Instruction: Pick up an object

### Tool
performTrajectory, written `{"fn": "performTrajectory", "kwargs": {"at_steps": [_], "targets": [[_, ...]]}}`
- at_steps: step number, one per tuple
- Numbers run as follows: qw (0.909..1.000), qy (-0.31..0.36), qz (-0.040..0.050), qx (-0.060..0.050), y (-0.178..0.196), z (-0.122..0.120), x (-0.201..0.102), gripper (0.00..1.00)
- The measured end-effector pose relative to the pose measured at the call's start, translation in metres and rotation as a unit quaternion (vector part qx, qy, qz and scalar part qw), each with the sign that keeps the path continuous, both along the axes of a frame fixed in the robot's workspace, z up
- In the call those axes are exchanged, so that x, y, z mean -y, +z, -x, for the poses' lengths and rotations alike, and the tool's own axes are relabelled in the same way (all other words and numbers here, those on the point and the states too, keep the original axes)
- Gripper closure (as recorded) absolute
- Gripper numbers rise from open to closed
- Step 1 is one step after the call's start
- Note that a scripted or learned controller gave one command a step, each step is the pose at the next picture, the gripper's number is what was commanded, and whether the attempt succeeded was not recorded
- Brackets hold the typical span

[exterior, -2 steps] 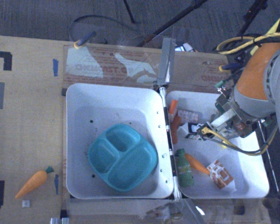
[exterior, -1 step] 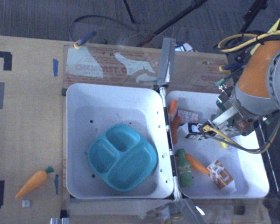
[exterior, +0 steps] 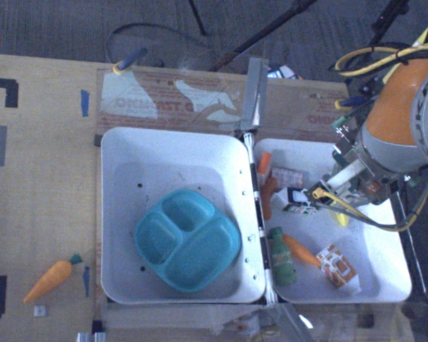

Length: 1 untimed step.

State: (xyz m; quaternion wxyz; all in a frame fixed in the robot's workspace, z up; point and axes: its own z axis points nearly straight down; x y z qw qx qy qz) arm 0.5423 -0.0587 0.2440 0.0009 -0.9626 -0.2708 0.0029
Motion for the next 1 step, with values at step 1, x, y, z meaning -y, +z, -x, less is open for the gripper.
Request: {"fn": "performTrajectory", "kwargs": {"at_steps": [1], "targets": [[1.0, -0.005, 0.0, 0.002, 0.0034, -0.0077, -0.0995, 1.0]]}}
